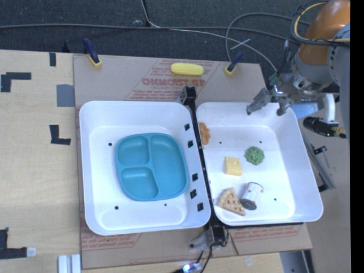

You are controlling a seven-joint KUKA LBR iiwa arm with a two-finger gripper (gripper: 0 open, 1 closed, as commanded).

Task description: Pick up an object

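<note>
pizza slice (232, 201): lying flat at the near edge of the right bin (284, 131), tip pointing toward the near right, crust end to the upper left
cup (251, 195): tipped on its side, touching the pizza slice, dark mouth facing near
cheese cube (232, 166): sitting mid-bin, yellow
broccoli (254, 155): sitting just right of the cheese, green
blue tray (152, 166): lying in the left bin (96, 152)
gripper (266, 102): hovering over the far rim, fingers spread, gripping nothing
</note>
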